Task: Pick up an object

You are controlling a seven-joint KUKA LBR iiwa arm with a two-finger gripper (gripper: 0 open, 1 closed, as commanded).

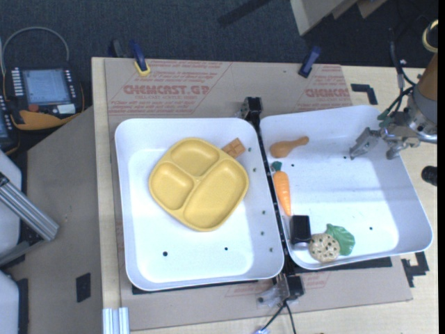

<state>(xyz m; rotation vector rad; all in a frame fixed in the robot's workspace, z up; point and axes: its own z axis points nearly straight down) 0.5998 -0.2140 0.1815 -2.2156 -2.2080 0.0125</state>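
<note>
Here, in the right bin (pixel 389 207), the jaws (pixel 379 143) hang open and empty at the upper right, while the nearest object — a tan drumstick (pixel 288 146) — lies well to their left, its long axis running roughly left-to-right.

At the right edge of the frame the arm (pixel 425 92) shows a tan-orange band above a pale grey wrist ring. Thin dark cables (pixel 400 68) loop down along its left side toward the wrist. Below sits the gripper (pixel 379 145), a compact grey metal unit with two slim, angular metallic fingers (pixel 361 145) and small dark fittings on its body.
</note>
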